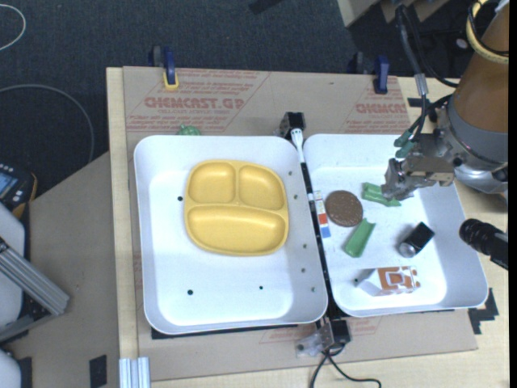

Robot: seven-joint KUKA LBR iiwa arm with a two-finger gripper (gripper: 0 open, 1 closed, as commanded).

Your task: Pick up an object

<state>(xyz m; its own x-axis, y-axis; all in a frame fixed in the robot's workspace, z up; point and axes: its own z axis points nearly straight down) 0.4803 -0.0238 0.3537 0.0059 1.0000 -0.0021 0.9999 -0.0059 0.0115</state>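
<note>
From my remote seat I see the claw [397, 186] low in the right bin [452, 293], its tips at a green piece [376, 193] it seems aimed to grab, though I cannot tell its opening or grip.

- You are looking down on a tabletop [81, 217] of pale wood, with a brown cardboard sheet [242, 95] printed in red letters laid across it.
- Two blue clamps [169, 63] hold the sheet's far edge.
- Beyond the tabletop you see dark blue-grey carpet [121, 14], with a thin pale cable [48, 95] looping over it.
- The light is even and soft.
</note>
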